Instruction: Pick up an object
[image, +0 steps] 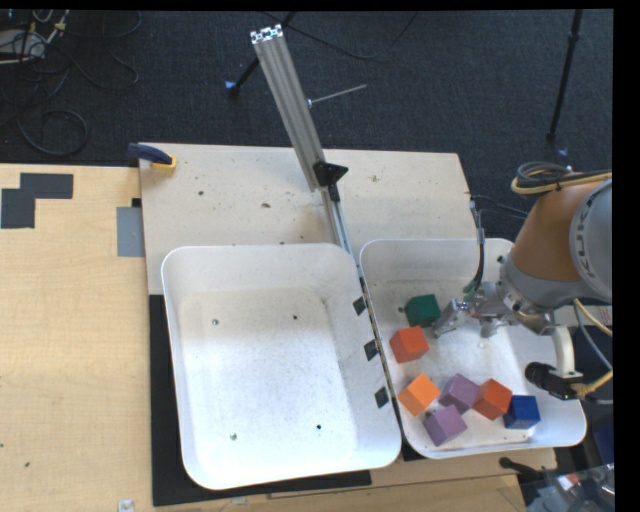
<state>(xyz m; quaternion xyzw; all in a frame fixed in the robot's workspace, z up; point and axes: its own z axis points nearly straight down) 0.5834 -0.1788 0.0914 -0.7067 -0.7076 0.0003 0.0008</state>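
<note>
Sitting side by side on the bench, the two white bins differ in their load; the left bin shows just its speckled floor with a few dark specks, and the right bin carries seven blocks. Taking the green block as the landmark: an orange-red block lies just below it and slightly left; an orange block lies farther below, near the dividing wall; two purple blocks lie below and to the right of it, one above the other, the pair touching or nearly so; a red block sits just right of the upper purple one; a blue block sits by the red block, close to the bin's lower right rim. The gripper hangs just right of the green block, low over the bin floor; nothing is visibly between its fingers, though whether they are spread or closed I cannot tell, since the metal parts blur together there. The arm comes in from the right, its orange band covering part of the right bin's far rim. A slanted aluminium rail rises above and left of the green block; a dark bracket clamps it partway down.
</note>
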